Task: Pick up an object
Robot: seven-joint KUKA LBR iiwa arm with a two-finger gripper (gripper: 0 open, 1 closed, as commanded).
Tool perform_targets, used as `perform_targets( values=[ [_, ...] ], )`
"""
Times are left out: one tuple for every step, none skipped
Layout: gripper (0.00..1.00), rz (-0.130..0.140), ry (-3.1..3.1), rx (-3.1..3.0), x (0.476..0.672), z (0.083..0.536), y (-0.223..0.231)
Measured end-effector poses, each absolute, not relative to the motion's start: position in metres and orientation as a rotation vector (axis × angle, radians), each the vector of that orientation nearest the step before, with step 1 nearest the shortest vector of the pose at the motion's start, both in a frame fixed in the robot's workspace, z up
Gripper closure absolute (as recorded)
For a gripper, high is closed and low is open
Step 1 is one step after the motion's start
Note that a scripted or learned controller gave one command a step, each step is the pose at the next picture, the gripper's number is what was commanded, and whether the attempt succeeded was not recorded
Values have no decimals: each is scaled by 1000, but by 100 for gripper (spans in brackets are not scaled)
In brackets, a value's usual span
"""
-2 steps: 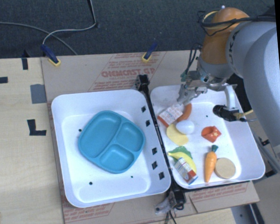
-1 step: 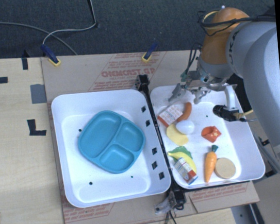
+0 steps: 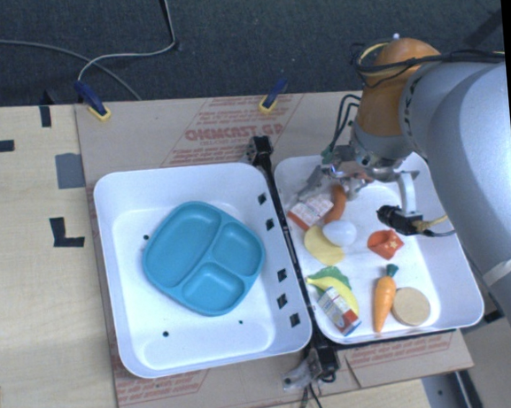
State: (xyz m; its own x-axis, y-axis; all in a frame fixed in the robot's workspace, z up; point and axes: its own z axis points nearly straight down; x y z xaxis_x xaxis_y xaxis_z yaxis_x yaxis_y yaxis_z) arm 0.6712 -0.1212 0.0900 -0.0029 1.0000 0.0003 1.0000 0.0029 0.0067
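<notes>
My gripper (image 3: 336,181) hangs low over the far left part of the right bin (image 3: 448,266). It is just above an orange sausage (image 3: 337,206) and a red and white packet (image 3: 310,212). Close in front of them lie a white egg (image 3: 340,233) and a yellow banana (image 3: 321,247). A red pepper piece (image 3: 385,244) sits to the right of the egg. Nearer the front edge are a carrot (image 3: 384,298), a round tan biscuit (image 3: 411,307), a small carton (image 3: 337,308) and a green and yellow piece (image 3: 330,278).
The left bin (image 3: 122,255) holds a blue divided plate (image 3: 204,257). The grey arm (image 3: 474,162) covers the right bin's far right side. A black fitting with a cable (image 3: 401,221) sticks out beside the pepper. Black clips line the wall between the bins (image 3: 281,241).
</notes>
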Motion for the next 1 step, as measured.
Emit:
perform_targets(
  values=[
    [100,13,2213,2203,674,103,-123]
  ],
)
